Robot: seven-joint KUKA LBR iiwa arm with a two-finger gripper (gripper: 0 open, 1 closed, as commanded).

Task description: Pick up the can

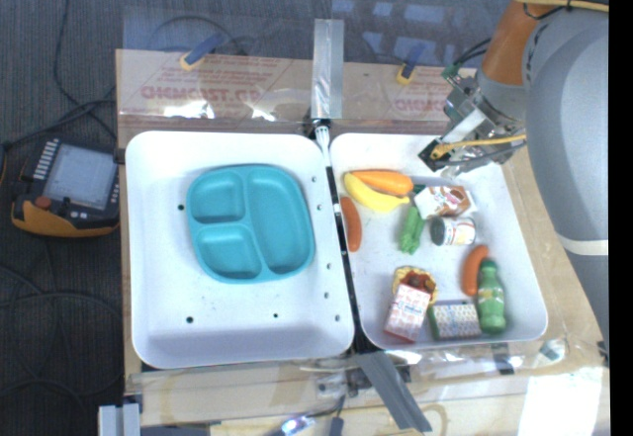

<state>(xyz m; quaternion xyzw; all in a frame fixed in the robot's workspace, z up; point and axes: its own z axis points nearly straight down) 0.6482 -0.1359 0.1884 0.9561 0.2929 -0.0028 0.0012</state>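
**Can on its side in the right bin, hemmed in**

Along the right bin's [529, 256] near edge sit a pink carton [407, 305], a flat patterned tin [455, 318] and a green bottle [491, 298]. Behind them the small round can [453, 231] lies on its side. A green vegetable [410, 229] lies just beside it and a glossy packet [444, 199] behind. The tool [453, 149] hangs over the far edge; I cannot tell whether it is spread or pressed together.

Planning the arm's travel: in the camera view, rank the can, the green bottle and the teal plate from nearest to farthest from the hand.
1. can, lying in the middle of the right bin, just below the hand in the picture.
2. green bottle, near that bin's front right corner.
3. teal plate, across in the left bin.
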